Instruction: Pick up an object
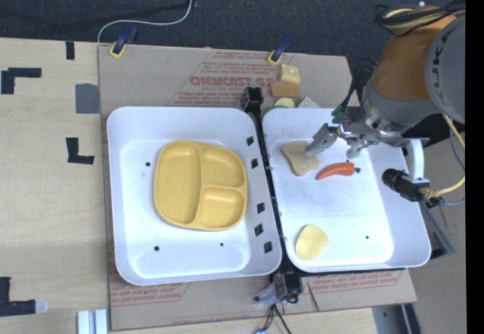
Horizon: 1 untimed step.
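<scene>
Tan bread-like piece (299,159) lies in the right bin (378,249), beside an orange carrot-like piece (335,171). Jaws (335,145) spread wide, gripping nothing: one finger (318,142) touches the tan piece's upper edge, the other (355,148) hangs just above the carrot.

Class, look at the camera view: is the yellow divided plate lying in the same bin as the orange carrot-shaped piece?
No. The yellow divided plate lies in the left bin, while the orange piece lies in the right bin.
</scene>
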Tool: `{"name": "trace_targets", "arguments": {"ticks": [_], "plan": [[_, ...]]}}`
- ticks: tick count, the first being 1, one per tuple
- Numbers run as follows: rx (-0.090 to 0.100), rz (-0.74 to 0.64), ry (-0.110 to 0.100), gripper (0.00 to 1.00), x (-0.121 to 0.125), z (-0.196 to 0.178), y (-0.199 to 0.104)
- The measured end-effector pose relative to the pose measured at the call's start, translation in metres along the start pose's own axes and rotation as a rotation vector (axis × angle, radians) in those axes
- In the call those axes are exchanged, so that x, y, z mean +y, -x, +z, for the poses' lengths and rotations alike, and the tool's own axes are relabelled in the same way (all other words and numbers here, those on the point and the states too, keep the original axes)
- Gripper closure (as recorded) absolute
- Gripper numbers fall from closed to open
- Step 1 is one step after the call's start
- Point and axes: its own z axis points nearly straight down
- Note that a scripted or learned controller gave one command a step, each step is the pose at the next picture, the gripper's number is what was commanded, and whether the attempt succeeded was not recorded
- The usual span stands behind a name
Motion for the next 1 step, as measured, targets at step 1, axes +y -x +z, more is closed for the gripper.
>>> {"name": "trace_targets", "arguments": {"ticks": [1], "plan": [[0.000, 0.000, -0.007, 0.00, 0.0205, 0.0872, 0.0009]]}}
